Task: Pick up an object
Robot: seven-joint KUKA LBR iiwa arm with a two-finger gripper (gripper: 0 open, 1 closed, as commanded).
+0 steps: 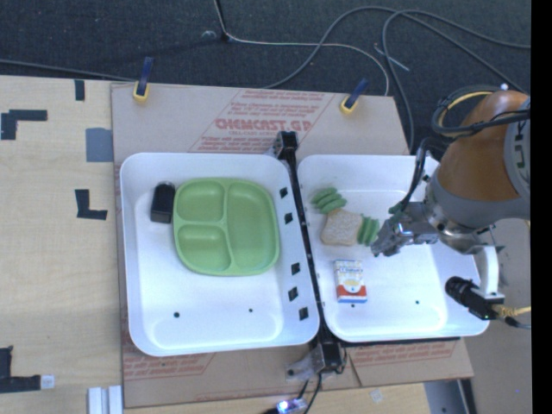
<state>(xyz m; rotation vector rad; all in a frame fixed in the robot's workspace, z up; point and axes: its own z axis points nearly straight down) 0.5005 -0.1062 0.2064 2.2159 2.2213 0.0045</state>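
Note:
The right bin (pixel 405 313) holds a tan bread slice (pixel 341 228), a green bean-like piece (pixel 328 200) above it, another green piece (pixel 368 230) to its right, and a small white and red box (pixel 350 282) lower down. My gripper (pixel 385 241) hangs low in this bin, just right of the second green piece and the bread. From this angle its fingertips blur into dark metal.
The left bin (pixel 147 317) contains a green divided plate (pixel 227 226) and a small black block (pixel 162 203) at its left. A black divider (pixel 297 240) runs between the bins. Cables (pixel 345 33) lie across the dark floor behind.

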